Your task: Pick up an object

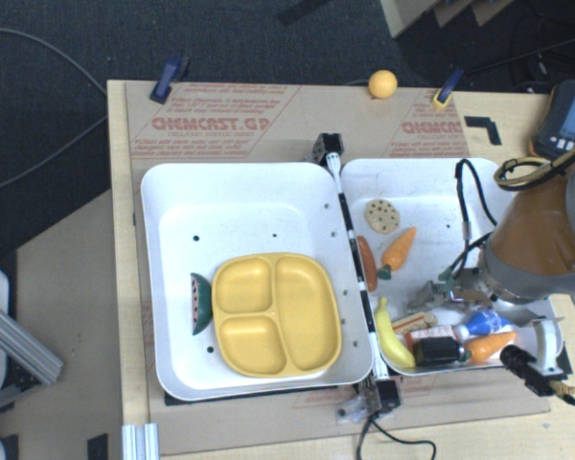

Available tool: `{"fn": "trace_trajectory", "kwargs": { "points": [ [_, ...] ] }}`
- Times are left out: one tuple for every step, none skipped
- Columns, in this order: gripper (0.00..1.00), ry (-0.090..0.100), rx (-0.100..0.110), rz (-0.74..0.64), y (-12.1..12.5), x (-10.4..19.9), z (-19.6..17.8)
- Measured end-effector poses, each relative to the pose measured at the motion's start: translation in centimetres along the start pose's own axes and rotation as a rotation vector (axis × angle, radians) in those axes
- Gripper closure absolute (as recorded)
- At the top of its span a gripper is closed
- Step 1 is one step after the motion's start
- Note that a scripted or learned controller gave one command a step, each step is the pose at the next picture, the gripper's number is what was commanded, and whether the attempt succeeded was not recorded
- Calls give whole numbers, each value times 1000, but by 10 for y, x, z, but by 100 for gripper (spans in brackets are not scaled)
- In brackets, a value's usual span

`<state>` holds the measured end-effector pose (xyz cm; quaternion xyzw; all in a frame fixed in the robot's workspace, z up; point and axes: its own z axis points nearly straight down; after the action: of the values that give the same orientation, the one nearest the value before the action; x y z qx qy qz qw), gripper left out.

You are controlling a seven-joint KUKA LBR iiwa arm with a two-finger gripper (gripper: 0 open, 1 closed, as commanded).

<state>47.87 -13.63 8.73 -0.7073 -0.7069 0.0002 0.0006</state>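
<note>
Toy food lies crowded in the right bin (431, 175), and the gripper (439, 293) is low among it, at the end of the grey arm (527, 247). Whether the gripper is open or closed I cannot tell; metal parts and cables hide its tip, and I see no object clearly held in it.

Just to the left of the gripper and a little farther from the camera lies a carrot (399, 247), separate from the others. Beyond it is a round cookie (382, 216). Left of the carrot, along the bin wall, is a sausage (366, 262). On the near side of the gripper a banana (393, 338), a black block (439, 351) and a second carrot (494, 345) lie packed together, touching.

I judge the first carrot to be the easiest thing to take. It looks like light, stiff plastic, smooth and probably a bit slippery, not fragile. Its body narrows to one end, so a grip across the thick middle seems safer than one near the point.
</note>
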Motion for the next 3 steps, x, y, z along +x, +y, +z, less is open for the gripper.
{"fn": "trace_trajectory", "kwargs": {
  "points": [
    [100,-1,-3,2,1,0,-10],
    [0,-1,-2,1,1,0,-10],
    [0,-1,-2,-2,25,6,3]
  ]
}}
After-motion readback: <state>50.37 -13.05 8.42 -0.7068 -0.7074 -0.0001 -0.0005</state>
